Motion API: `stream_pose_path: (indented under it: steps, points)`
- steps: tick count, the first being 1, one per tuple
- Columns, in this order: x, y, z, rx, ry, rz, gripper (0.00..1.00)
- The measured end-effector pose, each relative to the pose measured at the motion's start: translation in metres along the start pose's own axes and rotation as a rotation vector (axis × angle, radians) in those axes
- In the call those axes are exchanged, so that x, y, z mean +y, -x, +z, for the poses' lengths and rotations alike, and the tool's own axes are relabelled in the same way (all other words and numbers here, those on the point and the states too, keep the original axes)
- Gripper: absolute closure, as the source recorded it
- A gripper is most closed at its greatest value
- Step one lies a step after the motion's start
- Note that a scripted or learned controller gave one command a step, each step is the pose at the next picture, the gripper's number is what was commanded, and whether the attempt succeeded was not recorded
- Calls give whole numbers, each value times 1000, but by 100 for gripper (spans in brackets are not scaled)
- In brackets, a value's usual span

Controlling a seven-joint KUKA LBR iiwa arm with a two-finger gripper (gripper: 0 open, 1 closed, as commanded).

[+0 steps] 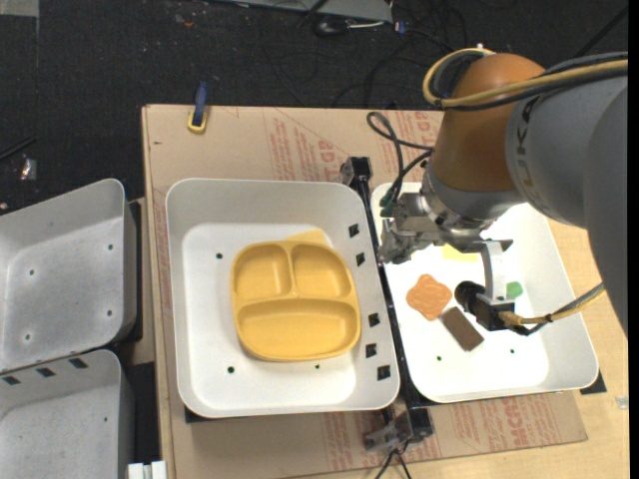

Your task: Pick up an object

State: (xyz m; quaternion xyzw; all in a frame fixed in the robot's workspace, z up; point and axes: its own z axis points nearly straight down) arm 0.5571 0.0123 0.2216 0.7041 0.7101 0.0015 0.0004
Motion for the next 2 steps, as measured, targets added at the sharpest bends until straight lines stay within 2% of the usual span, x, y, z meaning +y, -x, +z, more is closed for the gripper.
stream_pose_path:
  steps: [1, 2]
  points:
    - [18, -48, 5, 0, -1, 0, 100]
    - [51, -86, -4, 0, 1, 2, 100]
